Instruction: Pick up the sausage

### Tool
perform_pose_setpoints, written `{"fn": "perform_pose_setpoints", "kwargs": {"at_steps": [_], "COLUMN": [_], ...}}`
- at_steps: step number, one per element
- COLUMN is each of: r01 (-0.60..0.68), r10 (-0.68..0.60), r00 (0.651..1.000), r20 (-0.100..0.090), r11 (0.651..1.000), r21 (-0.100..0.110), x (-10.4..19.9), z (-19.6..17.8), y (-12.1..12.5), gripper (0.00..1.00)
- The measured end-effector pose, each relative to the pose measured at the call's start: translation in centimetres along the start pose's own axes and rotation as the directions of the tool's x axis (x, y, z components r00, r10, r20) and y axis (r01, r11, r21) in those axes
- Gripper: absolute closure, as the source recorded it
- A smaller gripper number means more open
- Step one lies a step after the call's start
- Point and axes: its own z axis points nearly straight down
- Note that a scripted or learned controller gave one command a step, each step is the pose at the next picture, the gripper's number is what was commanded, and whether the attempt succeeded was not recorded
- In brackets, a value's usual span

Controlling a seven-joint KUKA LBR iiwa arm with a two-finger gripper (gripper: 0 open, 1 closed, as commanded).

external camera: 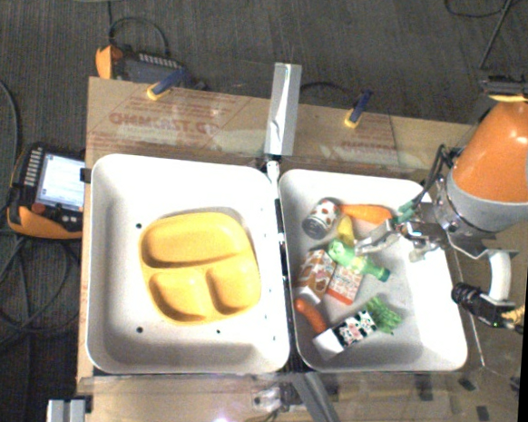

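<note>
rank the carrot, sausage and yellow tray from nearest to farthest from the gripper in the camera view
1. Carrot, right bin's far side, just beside the gripper.
2. Sausage, right bin's near-left corner.
3. Yellow tray, in the left bin.

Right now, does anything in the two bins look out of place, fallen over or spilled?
Nothing looks spilled or damaged. The right bin holds a loose heap: the can lies on its side and the sausage rests against the wall by the left bin. The yellow tray sits slightly askew there.
</note>
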Motion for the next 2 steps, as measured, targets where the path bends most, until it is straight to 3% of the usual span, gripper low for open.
{"fn": "perform_pose_setpoints", "kwargs": {"at_steps": [1, 2], "r01": [-0.087, -0.015], "r10": [0.087, 0.016], "r00": [0.996, 1.000], "r20": [0.000, 0.015], "r11": [0.996, 0.999], "r21": [0.002, -0.029], "x": [1.7, 3.1], "z": [10.5, 13.3], "y": [-4.7, -4.4], "gripper": [0.00, 0.00]}}
